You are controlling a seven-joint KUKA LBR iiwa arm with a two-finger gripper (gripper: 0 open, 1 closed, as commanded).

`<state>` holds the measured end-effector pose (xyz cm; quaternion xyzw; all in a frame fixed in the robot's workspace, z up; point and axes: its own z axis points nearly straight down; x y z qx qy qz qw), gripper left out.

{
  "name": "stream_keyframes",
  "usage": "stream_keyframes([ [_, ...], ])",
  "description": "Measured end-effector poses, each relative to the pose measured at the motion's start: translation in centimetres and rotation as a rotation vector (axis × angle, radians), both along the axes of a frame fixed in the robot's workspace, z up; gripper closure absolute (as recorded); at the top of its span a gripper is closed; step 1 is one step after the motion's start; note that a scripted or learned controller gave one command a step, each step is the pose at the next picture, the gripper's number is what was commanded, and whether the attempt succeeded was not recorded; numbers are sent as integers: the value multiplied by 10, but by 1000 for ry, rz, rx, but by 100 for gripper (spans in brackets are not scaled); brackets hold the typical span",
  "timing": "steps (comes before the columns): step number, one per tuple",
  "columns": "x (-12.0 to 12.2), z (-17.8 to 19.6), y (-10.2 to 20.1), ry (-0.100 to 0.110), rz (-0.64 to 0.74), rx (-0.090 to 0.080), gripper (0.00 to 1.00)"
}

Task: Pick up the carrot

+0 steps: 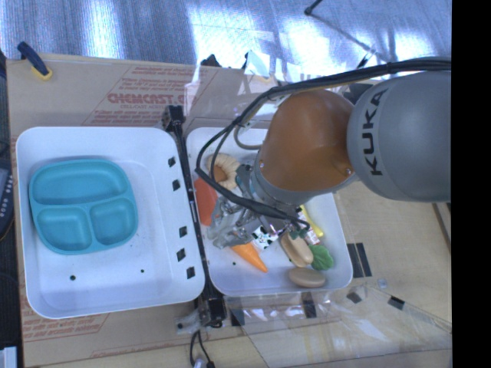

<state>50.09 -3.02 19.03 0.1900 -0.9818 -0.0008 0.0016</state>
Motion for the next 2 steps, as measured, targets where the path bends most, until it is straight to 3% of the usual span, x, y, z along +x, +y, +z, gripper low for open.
stream_keyframes([
  [1,0,0,0,0,0,0,0],
  [2,7,-100,-65,-4,-83,1,0],
])
